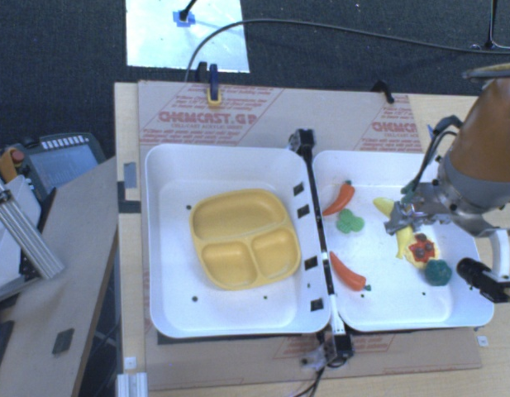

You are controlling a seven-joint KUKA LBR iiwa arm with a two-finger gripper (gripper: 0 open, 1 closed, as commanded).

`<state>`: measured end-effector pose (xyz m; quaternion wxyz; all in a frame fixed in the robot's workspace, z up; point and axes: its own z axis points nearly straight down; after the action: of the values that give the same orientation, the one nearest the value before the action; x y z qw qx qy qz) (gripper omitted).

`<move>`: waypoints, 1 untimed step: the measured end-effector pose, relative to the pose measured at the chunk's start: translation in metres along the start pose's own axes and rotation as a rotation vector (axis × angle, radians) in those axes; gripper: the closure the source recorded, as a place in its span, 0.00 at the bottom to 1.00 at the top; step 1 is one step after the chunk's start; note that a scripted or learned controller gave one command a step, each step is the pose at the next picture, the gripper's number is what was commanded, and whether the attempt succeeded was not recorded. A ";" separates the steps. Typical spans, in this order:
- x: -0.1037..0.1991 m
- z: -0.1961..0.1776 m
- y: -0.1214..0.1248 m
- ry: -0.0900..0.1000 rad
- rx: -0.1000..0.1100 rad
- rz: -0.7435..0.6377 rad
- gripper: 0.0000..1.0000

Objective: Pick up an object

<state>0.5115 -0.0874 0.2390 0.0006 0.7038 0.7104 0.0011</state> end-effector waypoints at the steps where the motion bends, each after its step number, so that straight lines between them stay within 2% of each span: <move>1: 0.059 -0.001 0.021 0.001 -0.001 -0.001 1.00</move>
<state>0.5318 -0.0279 0.2404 0.0007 0.7034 0.7108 0.0018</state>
